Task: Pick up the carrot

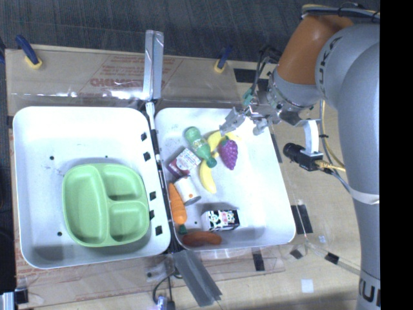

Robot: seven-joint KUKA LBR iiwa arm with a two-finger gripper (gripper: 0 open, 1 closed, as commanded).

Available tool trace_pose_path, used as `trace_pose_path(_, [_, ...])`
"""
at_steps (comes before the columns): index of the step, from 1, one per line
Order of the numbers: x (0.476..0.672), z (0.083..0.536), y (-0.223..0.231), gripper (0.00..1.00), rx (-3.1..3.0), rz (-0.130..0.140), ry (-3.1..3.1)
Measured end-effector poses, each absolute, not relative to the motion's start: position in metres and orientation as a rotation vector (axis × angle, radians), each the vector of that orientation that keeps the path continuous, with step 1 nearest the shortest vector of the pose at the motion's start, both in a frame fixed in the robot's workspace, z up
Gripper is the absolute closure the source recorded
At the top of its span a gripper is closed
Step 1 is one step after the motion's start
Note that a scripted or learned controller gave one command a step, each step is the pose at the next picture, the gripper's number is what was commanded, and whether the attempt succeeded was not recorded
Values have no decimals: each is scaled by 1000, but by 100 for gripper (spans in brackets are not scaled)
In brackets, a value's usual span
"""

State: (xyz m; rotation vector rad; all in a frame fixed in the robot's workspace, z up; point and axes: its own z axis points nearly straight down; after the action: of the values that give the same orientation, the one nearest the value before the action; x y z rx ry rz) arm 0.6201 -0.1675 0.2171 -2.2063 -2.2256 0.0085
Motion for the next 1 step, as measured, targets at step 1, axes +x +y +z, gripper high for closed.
trace_pose_path(1, [657, 230, -106, 0, -2201, 5, -2235])
